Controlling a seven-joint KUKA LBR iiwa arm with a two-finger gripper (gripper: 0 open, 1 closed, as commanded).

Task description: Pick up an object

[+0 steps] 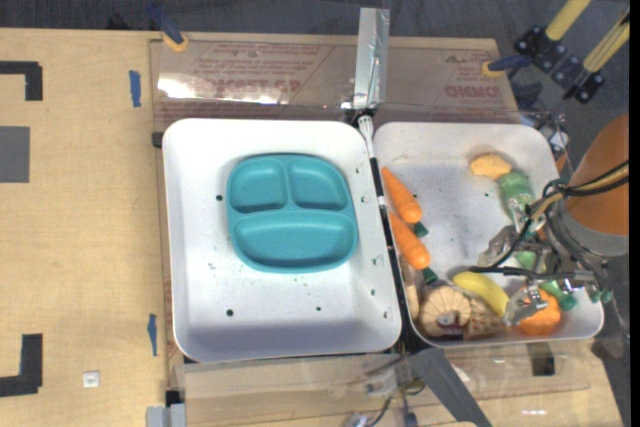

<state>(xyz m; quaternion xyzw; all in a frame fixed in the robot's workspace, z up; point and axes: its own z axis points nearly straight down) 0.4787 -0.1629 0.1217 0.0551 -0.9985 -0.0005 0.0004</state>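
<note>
Two white bins side by side on the bench, and all the action sits in the right bin [440,150]. The left bin [190,215] carries a teal divided plate [290,211], three compartments, lying flat near its middle.

Over in the right bin, toy food is scattered along the edges. Two orange carrots run down the nine o'clock wall: the upper carrot [402,198] and the lower carrot [411,241], end to end, nearly touching. At twelve o'clock, near the far wall, rests a pale orange piece [490,165] (could be bread, hard to say), with a green piece [514,185] just beside it toward four o'clock. Down at six o'clock there's a yellow banana [481,290], and next to it, toward seven o'clock, a tan round item [445,310] with a pinkish patch.

The arm comes in from three o'clock, its orange band [607,185] big at the frame edge. The gripper [530,260] is low in the bin's four o'clock region, wrapped in cables and dark hardware. Whether its fingers are spread or pressed together I cannot tell; the clutter hides them. An orange toy piece [541,317] with a green bit lies just below the gripper, at five o'clock, close to the near wall. No object can be seen between the fingers.
</note>
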